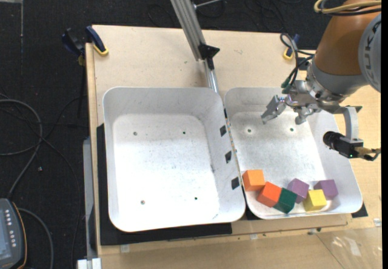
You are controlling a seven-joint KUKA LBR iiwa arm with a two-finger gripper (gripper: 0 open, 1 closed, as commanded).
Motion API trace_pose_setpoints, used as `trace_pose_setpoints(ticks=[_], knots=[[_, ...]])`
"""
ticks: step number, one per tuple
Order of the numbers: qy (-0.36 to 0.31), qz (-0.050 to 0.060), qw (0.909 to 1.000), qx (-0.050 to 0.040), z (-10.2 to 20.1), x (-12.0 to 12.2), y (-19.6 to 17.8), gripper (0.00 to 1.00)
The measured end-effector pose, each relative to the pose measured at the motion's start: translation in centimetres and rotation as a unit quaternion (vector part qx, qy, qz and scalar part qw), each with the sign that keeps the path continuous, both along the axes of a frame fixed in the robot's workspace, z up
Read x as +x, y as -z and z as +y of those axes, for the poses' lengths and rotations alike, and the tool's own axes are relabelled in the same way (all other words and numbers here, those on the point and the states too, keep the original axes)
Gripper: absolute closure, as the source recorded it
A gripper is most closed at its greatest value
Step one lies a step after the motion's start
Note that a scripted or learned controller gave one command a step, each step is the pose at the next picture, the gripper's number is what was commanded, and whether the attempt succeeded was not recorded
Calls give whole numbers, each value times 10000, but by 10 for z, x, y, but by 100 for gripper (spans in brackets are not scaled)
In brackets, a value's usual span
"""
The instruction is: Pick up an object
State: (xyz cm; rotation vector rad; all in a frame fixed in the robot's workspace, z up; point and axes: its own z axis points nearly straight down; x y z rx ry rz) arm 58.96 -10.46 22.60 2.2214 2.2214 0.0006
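Gripper (285,111) poised above the far half of the right bin (343,162), fingers spread wide, nothing between them. Blocks clustered along the bin's near edge: orange cube (254,178), red-orange cube (270,193), green cube (285,200), two purple cubes (297,188) (328,188), yellow cube (315,199). Best to travel toward the near edge, choose the orange cube at the cluster's left end, descend straight, avoid nudging the touching neighbours.

Arm (351,37) cut off at right edge; claw (285,110) grip perhaps unreadable.

Robotics lab: KUKA arm (348,43), cables (24,134)
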Motion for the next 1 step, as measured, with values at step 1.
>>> trace_pose_setpoints(ticks=[1], knots=[[19,2,10000,-3,-54,-25,133,0]])
